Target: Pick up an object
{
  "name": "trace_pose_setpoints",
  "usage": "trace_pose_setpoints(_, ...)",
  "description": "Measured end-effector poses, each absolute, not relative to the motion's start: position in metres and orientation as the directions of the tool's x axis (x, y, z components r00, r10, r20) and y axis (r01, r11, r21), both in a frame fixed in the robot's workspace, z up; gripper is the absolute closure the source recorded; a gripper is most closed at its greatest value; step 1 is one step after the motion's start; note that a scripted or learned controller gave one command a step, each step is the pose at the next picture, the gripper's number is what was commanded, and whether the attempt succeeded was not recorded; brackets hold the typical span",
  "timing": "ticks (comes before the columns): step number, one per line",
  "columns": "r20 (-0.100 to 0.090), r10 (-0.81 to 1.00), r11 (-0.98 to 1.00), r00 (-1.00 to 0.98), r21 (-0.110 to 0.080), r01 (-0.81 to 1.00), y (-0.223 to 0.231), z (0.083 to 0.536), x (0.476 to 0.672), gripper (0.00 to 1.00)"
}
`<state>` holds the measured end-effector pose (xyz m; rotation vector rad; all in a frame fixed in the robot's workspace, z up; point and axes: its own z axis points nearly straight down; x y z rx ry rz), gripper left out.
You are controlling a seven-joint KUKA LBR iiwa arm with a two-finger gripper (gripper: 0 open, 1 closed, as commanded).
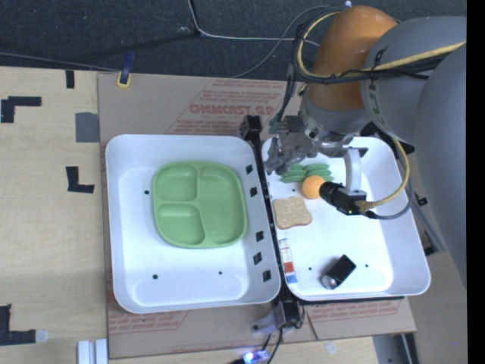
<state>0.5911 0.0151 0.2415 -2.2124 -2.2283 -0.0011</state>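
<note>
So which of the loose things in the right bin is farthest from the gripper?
The black block, alone near the bin's front edge. The green piece, orange ball and toast slice lie nearer the gripper.

red print on cardboard, illegible

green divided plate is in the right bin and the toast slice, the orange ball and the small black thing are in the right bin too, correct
Not quite. The camera view shows the green divided plate in the left bin, alone. The toast slice, orange ball and small black thing are in the right bin, as you said.
</note>
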Motion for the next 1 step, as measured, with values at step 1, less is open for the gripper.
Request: trace_pose_setpoints(1,0.0,1.0,0.005,-0.005,-0.003,1.0,0.0621,0.2326,0.5866,1.0)
